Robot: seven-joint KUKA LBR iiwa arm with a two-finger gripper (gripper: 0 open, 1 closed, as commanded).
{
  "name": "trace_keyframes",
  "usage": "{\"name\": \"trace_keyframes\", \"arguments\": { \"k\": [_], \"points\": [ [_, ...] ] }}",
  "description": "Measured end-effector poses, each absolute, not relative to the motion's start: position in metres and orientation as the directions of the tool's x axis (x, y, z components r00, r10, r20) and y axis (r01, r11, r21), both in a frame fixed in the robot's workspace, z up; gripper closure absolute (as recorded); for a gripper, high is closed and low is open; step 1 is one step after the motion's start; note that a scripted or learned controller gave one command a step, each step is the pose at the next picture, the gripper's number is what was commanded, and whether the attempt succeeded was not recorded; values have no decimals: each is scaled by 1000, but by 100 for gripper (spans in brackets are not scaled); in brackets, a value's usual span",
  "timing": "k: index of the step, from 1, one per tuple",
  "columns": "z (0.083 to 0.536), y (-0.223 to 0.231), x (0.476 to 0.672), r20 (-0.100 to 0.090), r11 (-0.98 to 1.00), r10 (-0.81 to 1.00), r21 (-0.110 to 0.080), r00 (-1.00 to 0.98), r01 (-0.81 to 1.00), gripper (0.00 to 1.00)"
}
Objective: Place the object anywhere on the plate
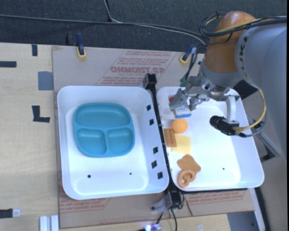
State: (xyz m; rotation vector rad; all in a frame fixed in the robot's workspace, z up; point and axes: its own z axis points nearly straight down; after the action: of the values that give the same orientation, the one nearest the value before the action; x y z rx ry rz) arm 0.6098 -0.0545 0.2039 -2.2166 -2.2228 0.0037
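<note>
— Obstructions? 
— The arm (260, 47) runs off the frame's right edge and covers the right bin's (245, 177) far right corner.
— Fingers? 
— The gripper (183, 107) is too blurred to judge.

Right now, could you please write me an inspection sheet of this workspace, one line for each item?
Surface: two white bins side by side, left bin and right bin, on a printed cardboard sheet.
Job's things: blue divided plate in the left bin; orange ball, cracker, yellow cheese slice and pretzel in the right bin.
Clutter: nothing seen.
Grippers: gripper low over the right bin's upper left corner, above the ball.
Cables: black cable behind the bench; yellow cable on the arm.
Surroundings: two clamps hold the sheet's far edge.
</note>
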Motion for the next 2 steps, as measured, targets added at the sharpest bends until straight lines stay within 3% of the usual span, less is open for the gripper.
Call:
{"name": "trace_keyframes", "arguments": {
  "k": [2],
  "points": [
    [200, 33, 570, 2, 6, 1000, -4, -6, 1000, 100]
  ]
}}
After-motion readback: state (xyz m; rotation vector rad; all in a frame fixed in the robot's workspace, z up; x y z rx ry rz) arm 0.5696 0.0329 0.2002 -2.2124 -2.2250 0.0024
